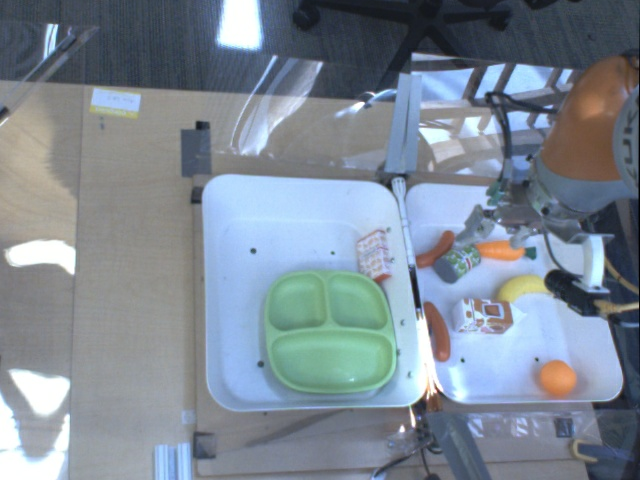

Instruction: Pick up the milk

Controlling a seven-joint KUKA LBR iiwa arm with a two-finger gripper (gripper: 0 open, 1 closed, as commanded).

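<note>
The arm comes in from 3 o'clock, orange band up high, and its gripper (492, 230) hovers over the top of the right bin (585, 393), by the carrot (502, 252); open or closed, can't tell. The milk (484, 316) lies mid-bin, at 6 o'clock from the gripper. Count: one milk, one carrot, two sausages, one lemon (523, 288), one orange (557, 377), one green plate (330, 331).

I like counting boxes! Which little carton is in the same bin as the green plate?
The red-and-white carton, leaning at the left bin's right wall beside the green plate. The brown-and-white carton lies in the right bin.
</note>
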